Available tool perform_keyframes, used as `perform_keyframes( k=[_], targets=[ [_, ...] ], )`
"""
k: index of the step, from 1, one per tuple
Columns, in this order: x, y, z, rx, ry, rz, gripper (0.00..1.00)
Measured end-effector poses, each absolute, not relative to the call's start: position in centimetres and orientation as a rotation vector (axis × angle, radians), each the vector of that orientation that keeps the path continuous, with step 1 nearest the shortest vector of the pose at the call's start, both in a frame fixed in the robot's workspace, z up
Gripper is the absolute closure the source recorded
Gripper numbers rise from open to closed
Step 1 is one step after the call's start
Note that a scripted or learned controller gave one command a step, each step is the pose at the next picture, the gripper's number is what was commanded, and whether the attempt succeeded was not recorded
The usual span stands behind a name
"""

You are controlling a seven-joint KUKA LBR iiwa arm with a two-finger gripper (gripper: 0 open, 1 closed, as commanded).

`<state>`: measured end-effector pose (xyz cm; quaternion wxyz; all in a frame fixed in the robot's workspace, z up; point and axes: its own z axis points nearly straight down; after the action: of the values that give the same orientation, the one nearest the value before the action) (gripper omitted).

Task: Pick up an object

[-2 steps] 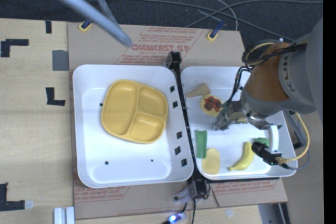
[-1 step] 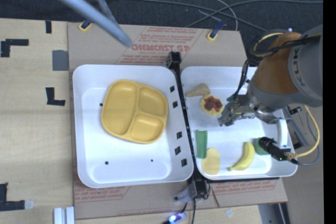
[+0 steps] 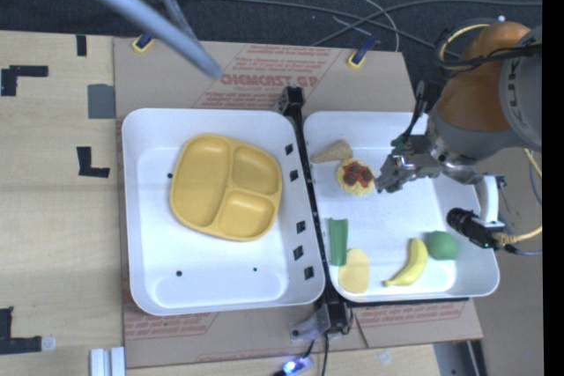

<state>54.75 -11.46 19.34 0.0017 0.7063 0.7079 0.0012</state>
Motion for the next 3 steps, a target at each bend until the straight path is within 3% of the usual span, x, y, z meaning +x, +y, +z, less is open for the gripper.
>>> perform_keyframes(
  k=[1, 2, 3],
  targets=[
    [54.8, -11.4, 20.4, 2.22, 2.223, 0.0, 1.0],
    [55.5, -6.4, 20.4, 2.216, 2.23, 0.0, 1.0],
    [54.6, -1.8, 21.1, 2.216, 2.23, 0.0, 1.0]
  ],
)
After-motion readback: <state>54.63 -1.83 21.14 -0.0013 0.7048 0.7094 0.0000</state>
